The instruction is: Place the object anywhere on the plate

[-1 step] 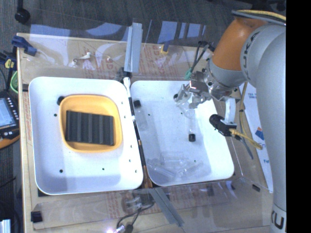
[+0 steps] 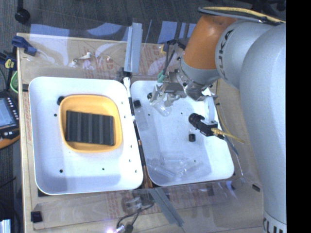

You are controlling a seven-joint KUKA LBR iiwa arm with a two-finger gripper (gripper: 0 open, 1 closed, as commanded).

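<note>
Task barely started: the yellow plate (image 2: 90,125) in the left bin (image 2: 43,169) carries only its dark ribbed insert. Tool (image 2: 163,97) hangs over the right bin (image 2: 221,166) near its far-left corner; grip state can't tell. Likely object, a clear plastic piece (image 2: 175,166), lies at that bin's near edge, not picked.

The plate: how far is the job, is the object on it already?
Nothing looks done: the yellow plate in the left bin carries only its dark ribbed centre. In hand: the gripper is low at the top of the right bin, above clear objects. A visible grasp, carrying across and placing are left.
</note>
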